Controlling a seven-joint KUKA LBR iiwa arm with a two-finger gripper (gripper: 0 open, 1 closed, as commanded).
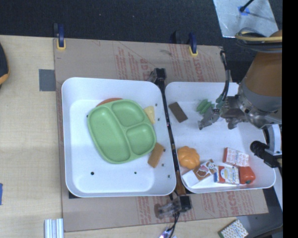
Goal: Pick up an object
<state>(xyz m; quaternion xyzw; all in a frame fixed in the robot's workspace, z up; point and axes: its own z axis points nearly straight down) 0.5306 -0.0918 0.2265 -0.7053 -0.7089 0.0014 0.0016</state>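
Gripper (pixel 208 120) sits low over the upper middle of the right bin (pixel 268 182), reaching in from the right, and from my seat its dark fingers read as spread, with nothing between them. Just beside the tips, toward the bin's far wall, I see a small green object (pixel 204 105); I cannot tell whether a finger touches it. A brown rectangular block (pixel 178 111) lies a little to the left of that, near the divider between the bins.

Along the near edge of the same bin I count an orange toy fruit (pixel 188 157), a small carton with a printed face (pixel 204 170), a red-and-white packet (pixel 236 157) and a red-ended carton (pixel 233 175), clustered close together and well apart from the fingers.

In the left bin (pixel 77 133) a green divided plate (pixel 121 130) lies upside-up on something orange-red, with a pale yellow piece (pixel 150 114) at its right rim and a tan block (pixel 156 155) leaning by its lower right edge.
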